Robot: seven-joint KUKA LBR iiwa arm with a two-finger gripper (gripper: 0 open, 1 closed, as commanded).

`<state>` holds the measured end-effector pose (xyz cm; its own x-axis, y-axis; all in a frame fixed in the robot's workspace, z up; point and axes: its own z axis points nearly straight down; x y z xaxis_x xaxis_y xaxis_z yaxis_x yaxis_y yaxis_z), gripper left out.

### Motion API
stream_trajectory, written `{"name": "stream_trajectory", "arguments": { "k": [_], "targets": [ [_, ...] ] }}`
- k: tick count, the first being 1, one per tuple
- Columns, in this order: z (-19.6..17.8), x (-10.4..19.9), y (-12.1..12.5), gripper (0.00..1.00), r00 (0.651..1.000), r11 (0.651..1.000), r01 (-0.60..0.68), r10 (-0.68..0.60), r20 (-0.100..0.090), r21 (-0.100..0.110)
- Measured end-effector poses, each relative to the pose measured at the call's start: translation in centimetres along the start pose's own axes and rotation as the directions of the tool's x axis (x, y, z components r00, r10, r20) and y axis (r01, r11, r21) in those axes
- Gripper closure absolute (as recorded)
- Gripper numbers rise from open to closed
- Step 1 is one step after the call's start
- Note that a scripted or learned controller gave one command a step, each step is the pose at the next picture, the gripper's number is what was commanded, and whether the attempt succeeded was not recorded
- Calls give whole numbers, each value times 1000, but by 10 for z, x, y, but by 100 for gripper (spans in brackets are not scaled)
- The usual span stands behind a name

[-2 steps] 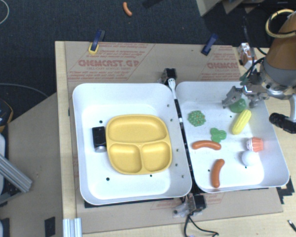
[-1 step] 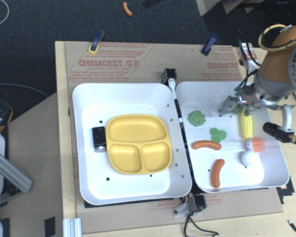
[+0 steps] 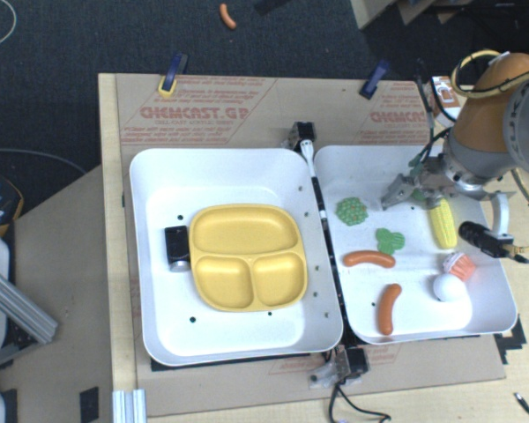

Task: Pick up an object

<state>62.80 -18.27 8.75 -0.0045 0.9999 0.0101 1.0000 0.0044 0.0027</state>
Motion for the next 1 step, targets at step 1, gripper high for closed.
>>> {"name": "stream_trajectory", "arguments": {
  "k": [1],
  "targets": [
    [-10,-2,-1,100,1000,1000,1,-1,8,-2]
  ]
}}
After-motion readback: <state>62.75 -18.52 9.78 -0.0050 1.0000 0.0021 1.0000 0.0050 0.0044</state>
